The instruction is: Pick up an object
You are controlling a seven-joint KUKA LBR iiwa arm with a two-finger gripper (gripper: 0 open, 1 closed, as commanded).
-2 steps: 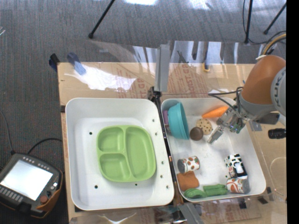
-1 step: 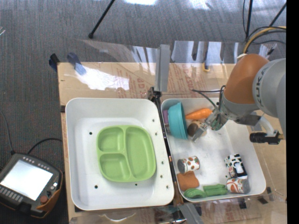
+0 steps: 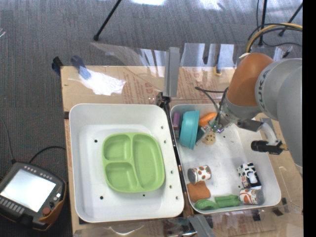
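No readable brand or label anywhere, the printing on the cans is too small to make out. The gripper [image 3: 216,128] sits low in the right bin [image 3: 232,157], just over a cookie [image 3: 209,138] beside the teal bowl [image 3: 189,128]. Can't tell how it's set. The left bin [image 3: 81,132] holds a green divided plate [image 3: 133,162].

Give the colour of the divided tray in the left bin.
Light green tray, plain, seen in the camera view.

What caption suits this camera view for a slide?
Gripper reaches into right bin beside teal bowl; green tray in left bin.
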